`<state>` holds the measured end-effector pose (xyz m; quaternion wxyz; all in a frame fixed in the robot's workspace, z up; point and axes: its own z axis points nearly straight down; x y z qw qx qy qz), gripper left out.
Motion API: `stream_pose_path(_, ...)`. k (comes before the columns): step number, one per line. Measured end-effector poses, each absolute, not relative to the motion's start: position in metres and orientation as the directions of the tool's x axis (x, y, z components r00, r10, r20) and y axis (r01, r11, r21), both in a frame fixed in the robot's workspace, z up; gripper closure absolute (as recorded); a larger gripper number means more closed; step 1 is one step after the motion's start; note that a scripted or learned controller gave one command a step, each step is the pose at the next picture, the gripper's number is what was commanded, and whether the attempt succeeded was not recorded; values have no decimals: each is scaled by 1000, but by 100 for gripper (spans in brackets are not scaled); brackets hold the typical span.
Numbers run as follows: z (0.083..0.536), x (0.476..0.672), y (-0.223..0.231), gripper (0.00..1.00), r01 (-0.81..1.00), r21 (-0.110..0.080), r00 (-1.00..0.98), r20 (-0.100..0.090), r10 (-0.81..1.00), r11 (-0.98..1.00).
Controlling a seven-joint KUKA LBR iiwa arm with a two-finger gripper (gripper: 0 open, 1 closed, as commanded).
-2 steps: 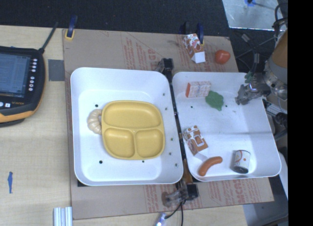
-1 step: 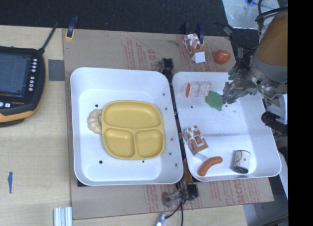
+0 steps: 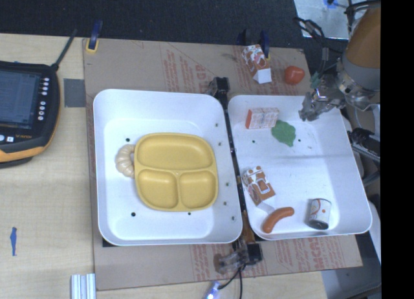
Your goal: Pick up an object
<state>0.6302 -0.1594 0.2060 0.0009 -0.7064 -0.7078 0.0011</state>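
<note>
The right bin [image 3: 336, 181] holds a small red-and-white carton [image 3: 262, 118] at its far left, a green leafy piece [image 3: 284, 132] beside it, a brown-and-white box [image 3: 258, 186], a sausage [image 3: 277, 219] and a small can [image 3: 318, 213] at the near edge. My gripper [image 3: 311, 109] hangs over the far right corner of this bin, right of the green piece and apart from it. Nothing shows between its fingers.
The left bin [image 3: 113, 162] carries a yellow divided tray [image 3: 174, 170] with a tan bread-like item [image 3: 124, 160] tucked at its left. Behind the bins lie another small carton [image 3: 257, 62] and a red tomato [image 3: 294, 74]. A tablet controller [image 3: 22, 110] sits far left.
</note>
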Motion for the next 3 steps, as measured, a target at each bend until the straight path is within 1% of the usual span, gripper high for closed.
stream_pose_path(1, 223, 607, -87, 100, 1000, -4, -6, 0, 1000, 6)
stream_pose_path(2, 223, 607, -87, 0, 1000, -4, -5, 0, 1000, 5)
stream_pose_path(3, 89, 654, -161, 0, 1000, -8, -2, 0, 1000, 2)
